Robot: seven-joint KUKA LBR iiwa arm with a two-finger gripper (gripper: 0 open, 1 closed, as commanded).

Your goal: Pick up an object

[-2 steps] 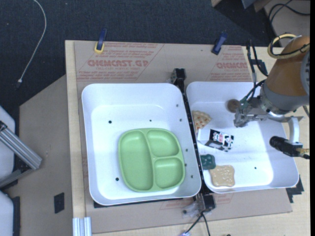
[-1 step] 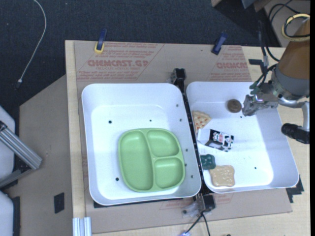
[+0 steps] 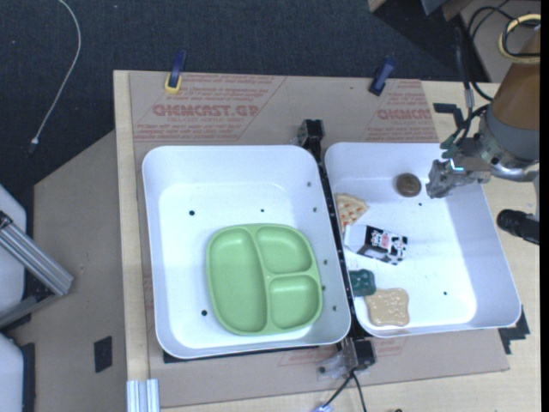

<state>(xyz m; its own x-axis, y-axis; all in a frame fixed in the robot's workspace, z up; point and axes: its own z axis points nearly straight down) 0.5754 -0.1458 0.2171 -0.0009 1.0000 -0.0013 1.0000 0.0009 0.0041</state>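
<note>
At the front of the right bin lies a tan slice of toast, a small dark green piece touching its upper left corner. Behind them sit a black-and-white packet and a waffle-like wedge against the bin's left wall. A green divided plate rests in the left bin. Farther back, a round brown cookie lies just beside the gripper, poised over the bin's back right; nothing is seen in its grasp, and whether it is spread or closed cannot be told.

Bright, even light; soft shadows.
</note>
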